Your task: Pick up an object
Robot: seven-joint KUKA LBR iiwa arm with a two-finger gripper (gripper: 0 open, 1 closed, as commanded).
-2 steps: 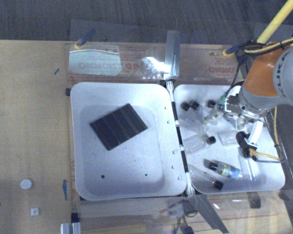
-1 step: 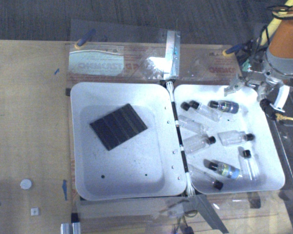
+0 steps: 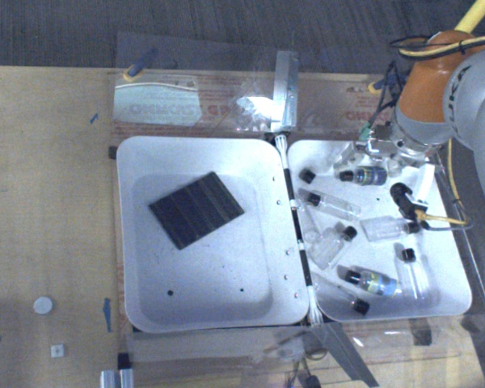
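The gripper [image 3: 377,153] was found at the right bin's [image 3: 457,289] twelve o'clock edge (finger state could not be told), just above a small dark-capped bottle [image 3: 364,175].

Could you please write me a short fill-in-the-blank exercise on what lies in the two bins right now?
1. The dark ribbed square lies in the ____ bin.
2. The clear bottles with black caps lie in the ____ bin.
3. The arm has an ____ band above the wrist.
4. The gripper hovers over that bin's ____ edge.

Missing words: left; right; orange; far
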